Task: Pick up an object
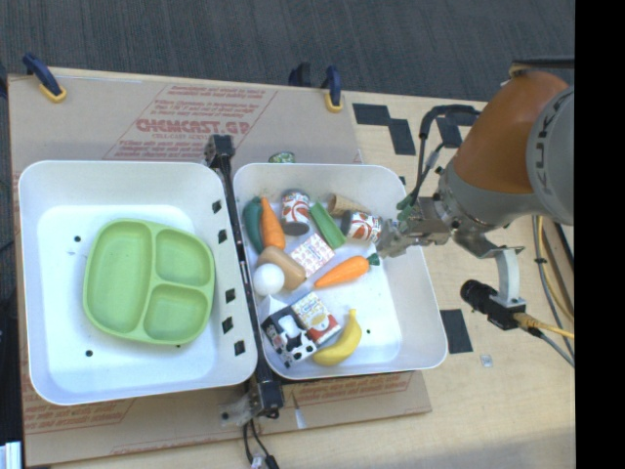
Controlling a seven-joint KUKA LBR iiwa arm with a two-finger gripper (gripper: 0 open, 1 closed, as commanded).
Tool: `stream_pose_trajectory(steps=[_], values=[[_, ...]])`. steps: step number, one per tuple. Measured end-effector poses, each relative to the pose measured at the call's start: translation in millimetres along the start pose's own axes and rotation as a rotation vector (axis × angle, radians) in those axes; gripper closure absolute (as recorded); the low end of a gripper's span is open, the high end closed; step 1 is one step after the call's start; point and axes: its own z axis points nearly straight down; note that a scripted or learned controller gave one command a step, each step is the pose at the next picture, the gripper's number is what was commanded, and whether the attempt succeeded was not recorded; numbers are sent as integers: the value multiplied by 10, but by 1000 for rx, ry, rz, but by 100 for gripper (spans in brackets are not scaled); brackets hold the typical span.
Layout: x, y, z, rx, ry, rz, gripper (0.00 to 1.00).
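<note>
Tool (391,239) low over right bin (415,325), at its right side, just beside carrot (343,272) tip and small can (362,227); grip state cannot tell; nothing visibly held; toys lie in bin; pickup not yet done, grasp and lift remain.

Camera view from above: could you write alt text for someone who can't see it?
A grey robot arm reaches in from the right, its tool low over the right white bin, beside a toy carrot among toy food including a banana and an egg. The left white bin holds a green divided plate.
</note>
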Motion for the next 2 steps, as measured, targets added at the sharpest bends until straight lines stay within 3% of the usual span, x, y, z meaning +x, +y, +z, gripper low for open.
stream_pose_trajectory(steps=[1, 2], values=[[1, 1, -2, -1, 0, 0, 0], [319, 41, 1331, 4, 2, 0, 0]])
